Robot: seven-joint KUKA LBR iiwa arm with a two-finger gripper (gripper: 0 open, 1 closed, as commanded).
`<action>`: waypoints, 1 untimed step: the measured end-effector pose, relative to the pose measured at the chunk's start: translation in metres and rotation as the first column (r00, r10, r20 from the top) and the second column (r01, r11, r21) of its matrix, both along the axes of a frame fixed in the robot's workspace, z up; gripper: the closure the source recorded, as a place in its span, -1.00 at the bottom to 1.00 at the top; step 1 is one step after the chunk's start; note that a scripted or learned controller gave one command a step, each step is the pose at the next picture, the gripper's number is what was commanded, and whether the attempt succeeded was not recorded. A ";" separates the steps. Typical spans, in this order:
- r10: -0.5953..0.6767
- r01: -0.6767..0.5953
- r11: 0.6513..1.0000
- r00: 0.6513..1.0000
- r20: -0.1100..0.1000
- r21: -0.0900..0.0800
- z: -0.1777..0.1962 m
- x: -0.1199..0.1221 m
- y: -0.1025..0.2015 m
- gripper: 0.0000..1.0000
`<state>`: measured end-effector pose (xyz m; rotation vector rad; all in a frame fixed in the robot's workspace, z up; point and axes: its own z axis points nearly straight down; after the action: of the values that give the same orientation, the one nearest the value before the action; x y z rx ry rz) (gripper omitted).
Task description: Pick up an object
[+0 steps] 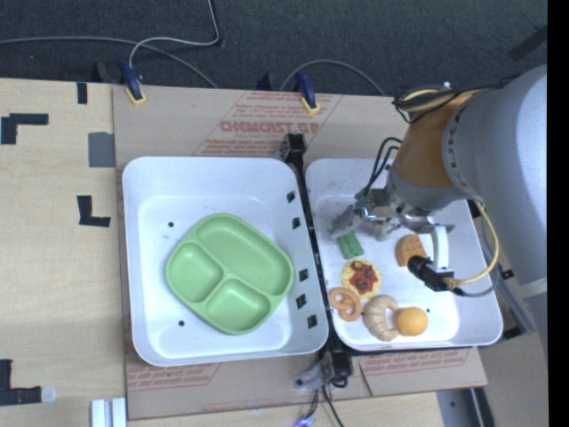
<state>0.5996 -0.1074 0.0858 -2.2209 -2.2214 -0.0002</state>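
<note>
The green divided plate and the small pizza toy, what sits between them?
In the camera view, the bins' adjoining white walls with a black divider strip lie between the green divided plate and the small pizza toy.

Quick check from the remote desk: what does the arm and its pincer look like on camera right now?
The bulky grey arm carries an orange band above the wrist, with black and yellow cables looping around it. Its metallic grey pincer ends the wrist, beside a black cable connector.

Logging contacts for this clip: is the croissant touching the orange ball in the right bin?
Touching. In the camera view the croissant and the orange ball sit side by side near the right bin's front wall, their edges meeting with no white floor between.
</note>
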 end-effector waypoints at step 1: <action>0.000 0.000 1.000 1.000 0.004 -0.003 0.000 -0.014 0.012 -1.00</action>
<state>0.5856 -0.0957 0.0861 -2.2241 -2.2256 -0.0015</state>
